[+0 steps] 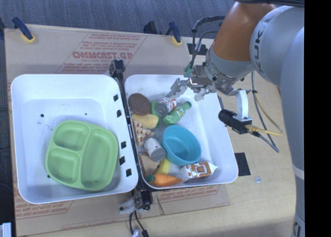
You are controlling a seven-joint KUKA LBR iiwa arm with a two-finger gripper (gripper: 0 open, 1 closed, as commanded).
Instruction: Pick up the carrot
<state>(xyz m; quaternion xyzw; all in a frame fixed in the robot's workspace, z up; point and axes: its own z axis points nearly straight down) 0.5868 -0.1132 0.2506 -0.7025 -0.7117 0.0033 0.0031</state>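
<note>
1. I see the carrot [164,180] at the near edge of the right bin [223,143], lying almost against the front wall, with a yellow piece [164,166] touching it from behind and a small carton [196,171] just beside it on the right. A finger coming down there could hit the wall or pinch the carton instead.
2. The blue bowl [181,145] sits just behind that group; I judge a slanted approach could clip its rim and shove the pile.
3. A can [154,149] left of the bowl could roll if nudged.
4. Farther back, the gripper [178,90] hovers over the far part of the bin, above a green bottle [177,113] and a second can [164,106]. Its fingers look spread and I see nothing between them. It is well apart from the carrot, so a descent here would catch the wrong thing.
</note>
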